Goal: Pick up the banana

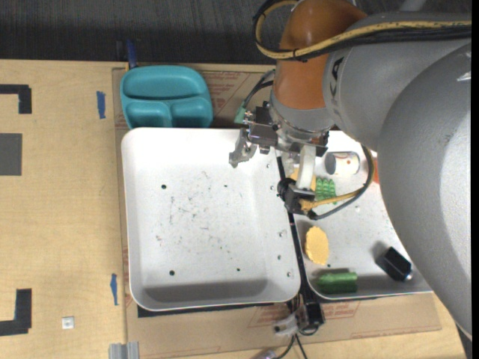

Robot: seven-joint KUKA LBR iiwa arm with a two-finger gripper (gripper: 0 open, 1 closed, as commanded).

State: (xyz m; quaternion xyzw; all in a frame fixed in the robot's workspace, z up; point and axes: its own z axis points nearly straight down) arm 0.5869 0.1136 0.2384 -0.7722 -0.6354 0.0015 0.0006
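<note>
From the camera above the bench (pixel 60 200), the arm (pixel 419 111) is reaching in from the right, its orange band sitting over the far edge of the bins. The gripper (pixel 241 154) is hanging over the far right corner of the left bin (pixel 202 223), close to the wall between the two bins. It is turned so that I cannot tell whether it is open or closed.

The banana (pixel 317 245) is lying in the right bin (pixel 359 226), showing as a yellow-orange oval just beside the dividing wall, towards the near end. It is lying well apart from the gripper, nearer and to the right of it.

A green cylinder (pixel 334 280) is lying on its side just near of the banana, against the bin's near wall. A black block (pixel 394 263) is sitting to the right of both, tilted. Further back in the same bin, a white cup (pixel 342 163) is lying on its side, partly under the arm, and a green brick (pixel 325 188) is resting just near of it.

A teal tray (pixel 166 96) is sitting on the bench, touching the far edge of the left bin.
</note>
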